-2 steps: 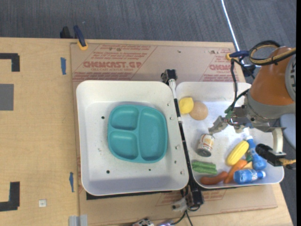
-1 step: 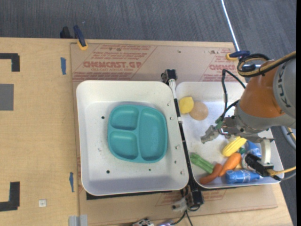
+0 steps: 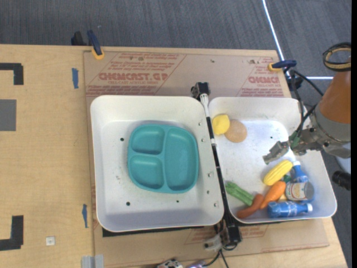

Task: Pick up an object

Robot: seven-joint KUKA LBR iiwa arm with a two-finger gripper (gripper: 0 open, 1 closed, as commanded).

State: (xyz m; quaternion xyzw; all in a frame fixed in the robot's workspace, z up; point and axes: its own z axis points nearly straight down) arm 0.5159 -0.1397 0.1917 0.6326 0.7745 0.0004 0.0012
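Note:
The right bin (image 3: 259,128) holds a yellow lemon (image 3: 221,124), a tan round object (image 3: 236,131), a yellow corn-like piece (image 3: 277,172), an orange carrot (image 3: 273,192), a green pod (image 3: 238,193), a blue bottle (image 3: 289,209) and a small can (image 3: 299,190). My gripper (image 3: 283,149) hangs over the right part of this bin, just above the yellow corn-like piece. It is open, with one grey finger (image 3: 274,152) splayed to the left and nothing between the fingers.
The left bin (image 3: 109,121) holds a teal divided plate (image 3: 163,156). A black clamp (image 3: 199,89) sits at the far end of the wall between the bins. Cables and the arm's orange band (image 3: 339,96) crowd the right bin's right side.

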